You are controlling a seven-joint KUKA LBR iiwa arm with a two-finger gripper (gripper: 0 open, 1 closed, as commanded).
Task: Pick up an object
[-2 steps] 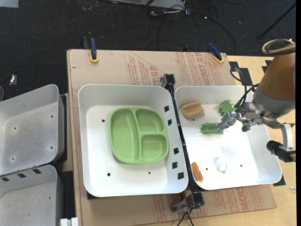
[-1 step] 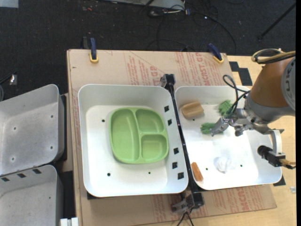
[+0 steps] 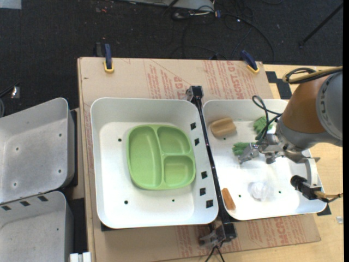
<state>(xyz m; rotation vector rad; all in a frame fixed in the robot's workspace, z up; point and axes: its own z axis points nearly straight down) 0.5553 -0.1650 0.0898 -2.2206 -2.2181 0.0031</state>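
**Reaching into the right bin, nothing lifted yet**

Hovering low over the middle of the right bin (image 3: 283,209), with the claw (image 3: 252,152) set just beside a small green leafy piece (image 3: 240,148). Cannot tell how far open the claw stands, nor whether anything sits in it; too small and too cluttered to read at this slant. Judging from that, pick not yet done: every object lies on the bin floor, none raised clear.

Counting what lies within reach: a tan block (image 3: 223,127) near the bin's far left corner; a second green leafy piece (image 3: 260,124) toward the far edge, partly behind the arm; a clear crumpled lump (image 3: 260,190) toward the near edge; an orange-brown stick (image 3: 228,199) against the near left corner. Resting in the left bin (image 3: 103,162), a green divided plate (image 3: 162,157), well apart from the claw.

Taking the nearest green leafy piece as the likely target: long axis running roughly across the bin, left to right, tilted slightly, with the right end toward the claw. Stick's long axis running from far to near along the left wall, slanted a little toward the near right. Tan block's long axis lying across the bin, left to right.

Left to do, by this reading: closing on a piece, then lifting it clear of the bin.
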